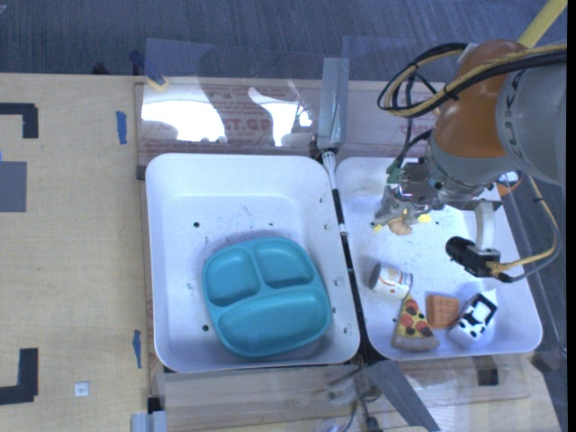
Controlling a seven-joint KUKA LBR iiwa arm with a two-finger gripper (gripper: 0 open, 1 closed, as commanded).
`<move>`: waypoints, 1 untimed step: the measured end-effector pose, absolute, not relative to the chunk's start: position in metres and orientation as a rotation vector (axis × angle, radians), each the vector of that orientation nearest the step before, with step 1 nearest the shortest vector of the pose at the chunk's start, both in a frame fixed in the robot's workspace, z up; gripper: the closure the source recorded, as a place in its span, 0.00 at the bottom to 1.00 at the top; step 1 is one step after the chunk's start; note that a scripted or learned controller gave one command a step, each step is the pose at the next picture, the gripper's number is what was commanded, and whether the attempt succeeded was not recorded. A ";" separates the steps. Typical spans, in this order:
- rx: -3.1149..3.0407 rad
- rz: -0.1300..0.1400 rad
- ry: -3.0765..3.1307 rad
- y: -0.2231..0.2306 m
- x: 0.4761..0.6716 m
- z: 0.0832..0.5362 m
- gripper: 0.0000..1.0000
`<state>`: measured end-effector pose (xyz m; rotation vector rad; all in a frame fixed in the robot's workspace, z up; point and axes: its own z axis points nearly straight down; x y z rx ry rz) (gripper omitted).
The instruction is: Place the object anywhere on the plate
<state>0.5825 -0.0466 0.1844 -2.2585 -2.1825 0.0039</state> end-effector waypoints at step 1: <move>-2.155 -0.004 -2.287 0.022 0.600 0.192 1.00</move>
